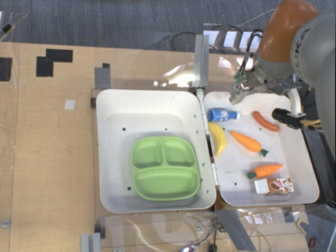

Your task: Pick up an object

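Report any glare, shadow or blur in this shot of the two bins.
Camera view: bright glare on the clear sheet behind the left bin, by the grey divider post; a soft shadow lies under the green plate on the bin floor; the carrots and banana look reasonably sharp; the gripper is small and slightly soft; the arm looms large at the right.
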`<state>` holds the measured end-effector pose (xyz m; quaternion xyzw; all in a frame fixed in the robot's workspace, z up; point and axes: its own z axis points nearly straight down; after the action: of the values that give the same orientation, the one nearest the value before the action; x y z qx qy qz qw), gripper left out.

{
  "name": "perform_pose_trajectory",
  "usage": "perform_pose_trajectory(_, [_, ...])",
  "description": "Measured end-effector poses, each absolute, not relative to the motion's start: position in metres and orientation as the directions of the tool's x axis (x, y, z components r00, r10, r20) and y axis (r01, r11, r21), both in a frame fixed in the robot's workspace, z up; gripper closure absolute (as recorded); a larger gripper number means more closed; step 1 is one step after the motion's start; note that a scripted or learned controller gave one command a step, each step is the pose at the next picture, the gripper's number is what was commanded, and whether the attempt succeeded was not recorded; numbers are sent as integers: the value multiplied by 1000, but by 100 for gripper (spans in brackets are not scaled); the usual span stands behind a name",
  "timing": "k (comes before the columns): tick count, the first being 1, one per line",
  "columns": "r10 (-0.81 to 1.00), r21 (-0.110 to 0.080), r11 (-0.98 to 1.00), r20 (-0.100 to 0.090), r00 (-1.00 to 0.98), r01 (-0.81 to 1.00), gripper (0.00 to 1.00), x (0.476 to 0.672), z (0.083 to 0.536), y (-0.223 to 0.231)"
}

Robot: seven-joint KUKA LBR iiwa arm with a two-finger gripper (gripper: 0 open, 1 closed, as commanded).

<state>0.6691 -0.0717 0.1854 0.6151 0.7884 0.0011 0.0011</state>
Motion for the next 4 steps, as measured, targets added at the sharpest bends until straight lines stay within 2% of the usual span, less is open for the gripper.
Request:
perform_pose_trajectory(1, [970, 3, 243, -1, -243, 970, 0, 669, 186, -72])
perform_pose_trajectory(2, [962, 1, 274, 0, -274, 962, 0, 624, 113, -110])
perform_pose_trajectory(3, [855, 11, 518, -6, -518, 855, 0, 594, 90, -130])
perform_pose_trajectory(4, [852, 4, 524, -1, -524, 852, 0, 523, 164, -117])
